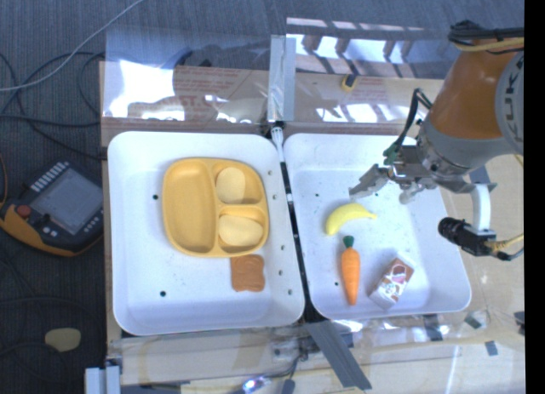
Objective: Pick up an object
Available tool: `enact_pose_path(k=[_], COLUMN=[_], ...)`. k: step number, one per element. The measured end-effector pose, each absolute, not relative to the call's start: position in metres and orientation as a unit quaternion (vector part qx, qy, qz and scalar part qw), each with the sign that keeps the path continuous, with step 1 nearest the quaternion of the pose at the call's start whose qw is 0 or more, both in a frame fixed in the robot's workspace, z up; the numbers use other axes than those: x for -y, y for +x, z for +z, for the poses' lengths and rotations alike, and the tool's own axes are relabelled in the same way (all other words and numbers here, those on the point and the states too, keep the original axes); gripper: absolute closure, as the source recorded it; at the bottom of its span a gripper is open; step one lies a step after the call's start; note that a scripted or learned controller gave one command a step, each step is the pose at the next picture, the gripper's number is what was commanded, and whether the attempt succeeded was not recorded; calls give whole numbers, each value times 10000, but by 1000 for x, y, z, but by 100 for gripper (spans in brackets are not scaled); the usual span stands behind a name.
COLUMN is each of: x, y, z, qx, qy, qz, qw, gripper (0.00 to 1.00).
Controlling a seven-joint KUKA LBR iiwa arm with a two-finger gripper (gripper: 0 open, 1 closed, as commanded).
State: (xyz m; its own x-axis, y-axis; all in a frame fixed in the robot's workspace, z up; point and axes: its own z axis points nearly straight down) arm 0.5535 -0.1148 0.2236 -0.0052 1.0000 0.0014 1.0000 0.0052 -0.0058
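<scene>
On the bench, two shallow white plastic bins sit side by side, the left bin (136, 239) and the right bin (443, 290) touching along their inner rims. The grey arm with its orange band (477, 99) reaches in from the right and hangs over the upper part of the right bin, its two-finger gripper (387, 181) pointing towards the left; the fingers look spread apart with nothing between them, one tip (364, 184) reaching left above the fruit and the other (410, 194) closer to the wrist. In the left bin lies a yellow plastic divided tray (192, 209), with one long compartment on its left side and two smaller ones on its right, each of the smaller ones holding a pale rounded piece. Just below the tray's lower right corner, a flat brown toast-like slice (248, 273) rests on the bin floor, close to the tray but whether it touches is hard to tell. In the right bin, a small yellow toy banana (347, 216) lies just below the gripper and apart from it. Below the banana stands an orange toy carrot with a green top (350, 273), lying lengthwise with its leaves towards the banana. Just beside the carrot, to its right, a small red and white carton (392, 282) lies tilted near the bin's lower edge.
</scene>
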Motion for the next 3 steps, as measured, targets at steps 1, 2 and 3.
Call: enact_pose_path(k=[1, 2, 3], x=[112, 105, 131], y=[551, 510, 508], z=[93, 90, 90], qx=[7401, 7403, 7879], qy=[-6725, -6722, -6158], qz=[-1, -44, -34], qw=[10, -84, -42], gripper=[0, 0, 0])
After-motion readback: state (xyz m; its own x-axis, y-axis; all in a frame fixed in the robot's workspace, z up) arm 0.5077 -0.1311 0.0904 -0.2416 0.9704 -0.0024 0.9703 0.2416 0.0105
